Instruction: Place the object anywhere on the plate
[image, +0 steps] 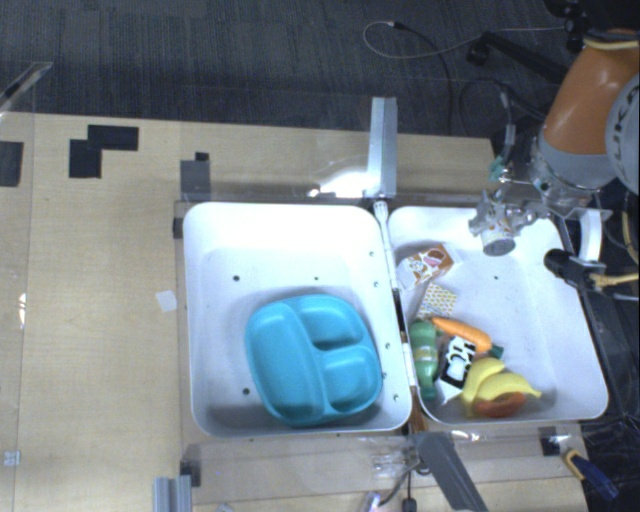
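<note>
Hovering over the right bin's far corner, the hand carries nothing; whether its grip is apart or together cannot be told. Toy food lies nearer the camera; the blue plate sits leftward, in the left bin.

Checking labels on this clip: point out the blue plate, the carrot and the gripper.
blue plate (312, 358), camera view, divider ridge.
carrot (462, 331), camera view, mid-body.
gripper (494, 222), camera view, between fingertips.

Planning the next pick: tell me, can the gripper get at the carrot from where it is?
Probably yes. The carrot lies on top of the pile, uncovered, and the gripper hovers over the same bin.
</note>
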